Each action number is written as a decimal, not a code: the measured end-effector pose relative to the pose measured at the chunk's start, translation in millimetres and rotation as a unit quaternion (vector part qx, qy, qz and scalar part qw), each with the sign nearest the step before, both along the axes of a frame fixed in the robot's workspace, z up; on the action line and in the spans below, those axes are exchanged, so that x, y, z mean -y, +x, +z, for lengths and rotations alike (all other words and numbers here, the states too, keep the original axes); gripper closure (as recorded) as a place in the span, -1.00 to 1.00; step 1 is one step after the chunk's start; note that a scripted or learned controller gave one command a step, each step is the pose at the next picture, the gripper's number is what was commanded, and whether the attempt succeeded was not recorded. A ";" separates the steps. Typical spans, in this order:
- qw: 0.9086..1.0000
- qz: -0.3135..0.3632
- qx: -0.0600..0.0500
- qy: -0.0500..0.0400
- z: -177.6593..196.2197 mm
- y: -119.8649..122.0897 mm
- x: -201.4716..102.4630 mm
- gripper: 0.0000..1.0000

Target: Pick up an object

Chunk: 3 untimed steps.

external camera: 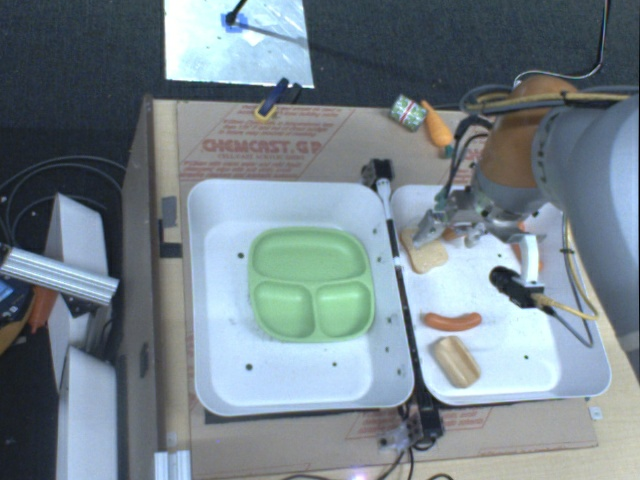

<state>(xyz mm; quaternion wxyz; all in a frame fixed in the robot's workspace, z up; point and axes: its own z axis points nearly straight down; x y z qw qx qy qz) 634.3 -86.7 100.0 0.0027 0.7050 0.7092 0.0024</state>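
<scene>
- Camera view, looking down at a slant on two white bins: the grey arm reaches in from the right and its gripper (436, 230) hangs low over the upper left corner of the right bin (585, 373), just above a slice of toast (429, 257).
- Whether the tool is released or clenched cannot be told from this angle; nothing is visibly caught in it.
- Judged from the pose, the step in hand is the approach to the toast, and a grasp is not yet made. The next move would call for a short descent, a close on the slice's edges and a straight lift clear of the bin wall.
- The toast lies flat near the divider between the bins, its long axis running roughly up and down the view, tilted slightly.
- Lower in the same bin, a sausage (451, 320) lies with its long axis left to right, and a bread roll (455, 360) points diagonally toward the lower right.
- A green divided plate (309, 281) sits in the left bin (215, 368), well apart from the gripper.
</scene>
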 end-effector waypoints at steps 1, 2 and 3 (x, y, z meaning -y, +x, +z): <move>1.000 -0.003 -0.013 0.004 -12.6 32.5 12.0 -1.00; 1.000 -0.003 -0.013 0.005 -12.6 32.7 17.2 -1.00; 1.000 -0.004 -0.013 0.005 -12.6 32.8 25.3 -1.00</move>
